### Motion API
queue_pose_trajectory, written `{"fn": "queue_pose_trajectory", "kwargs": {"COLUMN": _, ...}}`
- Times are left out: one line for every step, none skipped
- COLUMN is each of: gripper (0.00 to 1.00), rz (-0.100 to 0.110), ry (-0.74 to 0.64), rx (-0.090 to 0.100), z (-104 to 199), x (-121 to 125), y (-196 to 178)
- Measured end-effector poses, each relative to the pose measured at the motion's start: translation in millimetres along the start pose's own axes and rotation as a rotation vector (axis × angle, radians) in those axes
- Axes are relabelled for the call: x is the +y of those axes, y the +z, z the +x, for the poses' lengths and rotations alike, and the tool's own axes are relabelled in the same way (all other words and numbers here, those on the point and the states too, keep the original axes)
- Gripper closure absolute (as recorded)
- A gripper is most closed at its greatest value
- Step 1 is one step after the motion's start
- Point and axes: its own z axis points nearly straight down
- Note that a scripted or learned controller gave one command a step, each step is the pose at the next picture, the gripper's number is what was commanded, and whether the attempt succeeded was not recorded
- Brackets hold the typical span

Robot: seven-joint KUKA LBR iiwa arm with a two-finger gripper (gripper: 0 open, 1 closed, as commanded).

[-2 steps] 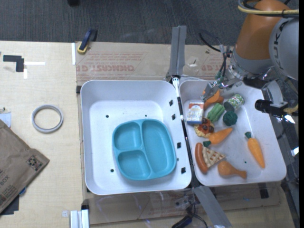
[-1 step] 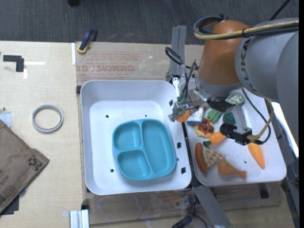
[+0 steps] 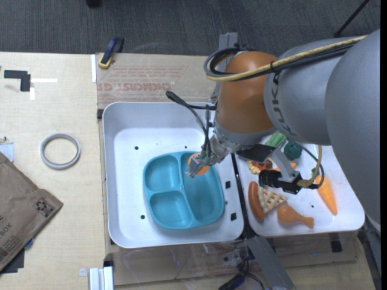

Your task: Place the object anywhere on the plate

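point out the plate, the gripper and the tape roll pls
plate [image 3: 166, 213]: camera view, floor of its lower-left compartment.
gripper [image 3: 198, 164]: camera view, at the fingertips, over the plate's upper right edge.
tape roll [image 3: 60, 150]: camera view, on its ring's right side.

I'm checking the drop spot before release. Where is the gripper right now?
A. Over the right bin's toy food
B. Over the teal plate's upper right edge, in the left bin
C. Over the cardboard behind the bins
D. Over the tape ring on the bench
B: the gripper hangs over the upper right edge of the teal plate in the left bin, with something orange at its tip.
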Motion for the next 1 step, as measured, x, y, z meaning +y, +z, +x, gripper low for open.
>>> {"fn": "queue_pose_trajectory", "kwargs": {"gripper": 0.00, "rz": 0.000, "ry": 0.000, "rx": 0.000, "z": -0.4, "x": -0.1, "y": -0.1}}
